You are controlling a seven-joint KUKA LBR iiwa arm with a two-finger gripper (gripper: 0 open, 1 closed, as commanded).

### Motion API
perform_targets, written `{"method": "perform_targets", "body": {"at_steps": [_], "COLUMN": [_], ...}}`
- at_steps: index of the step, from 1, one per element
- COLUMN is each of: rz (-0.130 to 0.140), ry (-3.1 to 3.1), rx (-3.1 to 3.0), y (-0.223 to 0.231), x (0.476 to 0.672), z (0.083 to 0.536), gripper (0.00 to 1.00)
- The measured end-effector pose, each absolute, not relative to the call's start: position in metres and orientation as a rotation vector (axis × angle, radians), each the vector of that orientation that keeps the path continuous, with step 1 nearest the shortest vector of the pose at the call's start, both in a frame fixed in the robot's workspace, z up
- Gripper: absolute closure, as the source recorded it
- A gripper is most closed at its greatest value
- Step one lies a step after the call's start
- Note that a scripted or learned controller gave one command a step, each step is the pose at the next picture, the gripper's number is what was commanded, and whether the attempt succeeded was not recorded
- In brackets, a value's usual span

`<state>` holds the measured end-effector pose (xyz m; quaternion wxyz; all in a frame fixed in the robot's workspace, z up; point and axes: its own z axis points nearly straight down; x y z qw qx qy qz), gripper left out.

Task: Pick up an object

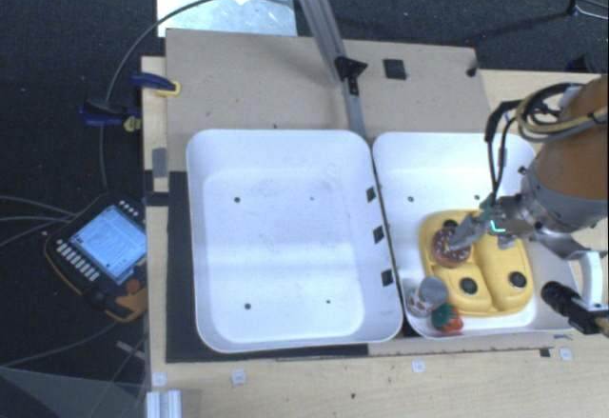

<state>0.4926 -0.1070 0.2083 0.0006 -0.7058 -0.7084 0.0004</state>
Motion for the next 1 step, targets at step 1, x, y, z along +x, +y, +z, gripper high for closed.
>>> {"method": "perform_targets", "body": {"at_steps": [1], "rz": [-0.001], "ry": [-2.227], "rx": [-2.217], "y": [-0.1070], "x": [0.4934], "z": [0.2093], "gripper": [0.00]}}
